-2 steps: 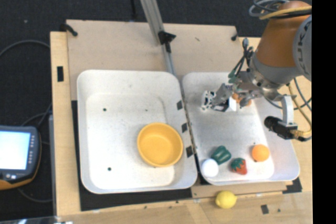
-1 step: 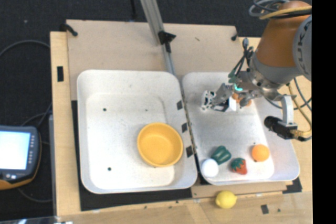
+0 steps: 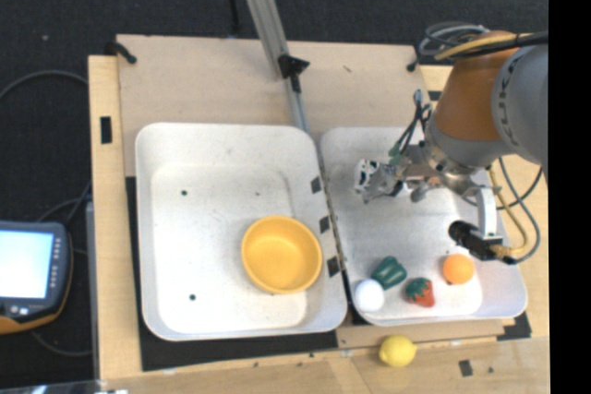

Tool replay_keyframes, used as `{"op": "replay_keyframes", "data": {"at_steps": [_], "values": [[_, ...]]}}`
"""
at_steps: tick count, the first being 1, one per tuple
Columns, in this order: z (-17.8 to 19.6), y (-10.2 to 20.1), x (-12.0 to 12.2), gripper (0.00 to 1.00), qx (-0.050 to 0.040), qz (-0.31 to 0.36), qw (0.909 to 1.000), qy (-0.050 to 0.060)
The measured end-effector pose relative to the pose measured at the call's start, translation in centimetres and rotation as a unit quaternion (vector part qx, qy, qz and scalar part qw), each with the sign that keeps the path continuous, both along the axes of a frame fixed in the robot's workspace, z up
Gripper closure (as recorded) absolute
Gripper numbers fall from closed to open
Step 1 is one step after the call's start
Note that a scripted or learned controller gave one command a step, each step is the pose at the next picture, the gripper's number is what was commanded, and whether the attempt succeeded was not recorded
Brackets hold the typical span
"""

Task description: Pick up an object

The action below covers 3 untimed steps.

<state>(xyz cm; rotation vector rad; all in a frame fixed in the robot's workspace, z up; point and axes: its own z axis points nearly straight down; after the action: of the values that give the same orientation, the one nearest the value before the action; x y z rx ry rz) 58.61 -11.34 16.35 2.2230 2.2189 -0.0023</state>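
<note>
My gripper [image 3: 371,180] hangs over the upper left part of the right bin [image 3: 416,226], well above the objects. Along that bin's front lie a white ball [image 3: 369,295], a green piece [image 3: 390,271], a red strawberry-like object [image 3: 421,292] and an orange ball [image 3: 457,268]. A yellow bowl [image 3: 281,254] sits in the left bin [image 3: 185,198] near its front right corner. Nothing shows between the gripper's fingers.
A yellow lemon [image 3: 397,351] lies on the bench in front of the right bin. A slanted metal rail [image 3: 263,5] rises behind the bins. A small screen [image 3: 28,272] stands at the far left. Cables loop beside the arm's orange band [image 3: 466,101].
</note>
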Motion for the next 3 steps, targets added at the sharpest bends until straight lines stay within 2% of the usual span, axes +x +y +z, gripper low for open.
{"op": "replay_keyframes", "data": {"at_steps": [1, 2, 3], "values": [[-4.4, 0.2, 0.4, 0.0, -0.0005, -0.002, 1.0, 0.001], [-6.3, 0.0, 0.4, 0.0, -0.0008, -0.001, 1.0, 0.001], [-5.1, 0.0, 0.5, 1.0, 0.0005, -0.003, 1.0, -0.002]]}}
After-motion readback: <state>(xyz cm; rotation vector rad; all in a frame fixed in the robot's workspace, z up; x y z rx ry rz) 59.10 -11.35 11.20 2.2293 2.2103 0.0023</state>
